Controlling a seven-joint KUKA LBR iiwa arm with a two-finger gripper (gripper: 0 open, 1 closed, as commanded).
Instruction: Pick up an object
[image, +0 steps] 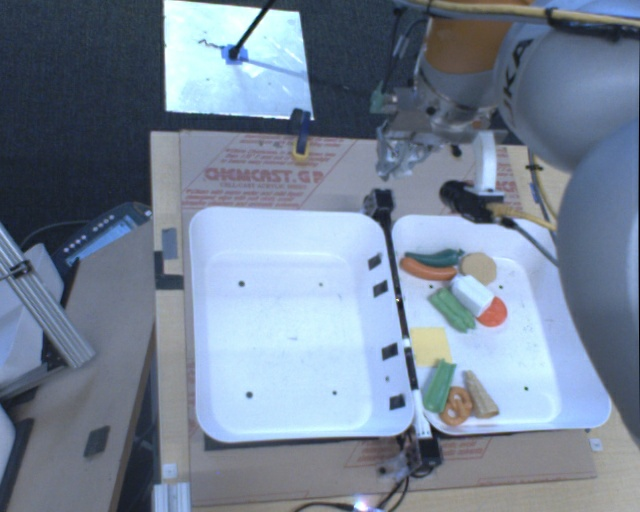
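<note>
- claw (398, 165) hangs above the bins' far edge, can't tell how it's set
- toy food piled in right bin (570, 340): hot dog (428, 268), cheese slice (431, 346), pretzel (457, 405)
- left bin (215, 300) beside it

A single fixed camera looks down on the table (270, 470) from above, tilted so that the far edge sits near the top of the frame and the near edge at the bottom. It stands far enough back to take in both white bins whole: the left bin (215, 300) lies near the middle of the frame and the right bin (560, 340) toward the right side. The arm (570, 90) enters from the upper right, close to the lens, large and blurred. Beyond the table's far edge, dark floor (80, 100) shows at the top.
</note>
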